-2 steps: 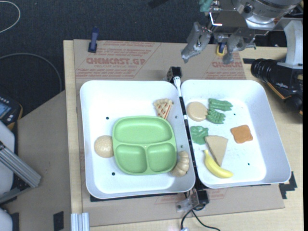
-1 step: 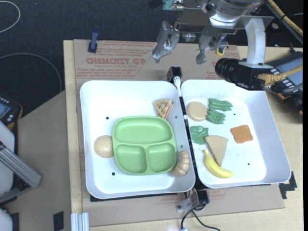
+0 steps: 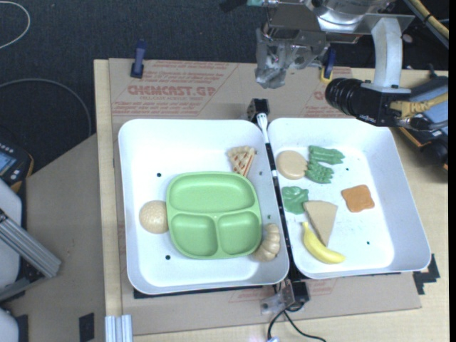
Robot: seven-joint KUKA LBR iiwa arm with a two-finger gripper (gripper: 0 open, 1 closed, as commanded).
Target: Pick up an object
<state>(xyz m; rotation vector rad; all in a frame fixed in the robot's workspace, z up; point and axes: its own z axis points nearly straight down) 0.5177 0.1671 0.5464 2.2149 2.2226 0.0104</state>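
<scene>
From the camera view, the end effector (image 3: 274, 66) hangs above the bins' far edge — whether clenched or released I cannot tell. In the right bin (image 3: 406, 184) lies a banana (image 3: 320, 246), likely light, stiff, slick plastic — best pinched across its middle. Cardboard (image 3: 171, 87) on the table reads "CHEMCAST".

Bright, even overhead light washes the two white bins (image 3: 135, 191), and shadows under the food stay faint. The gripper (image 3: 274, 66) looks blurred. Dark floor at the top left loses detail; sharpness is modest overall.
</scene>
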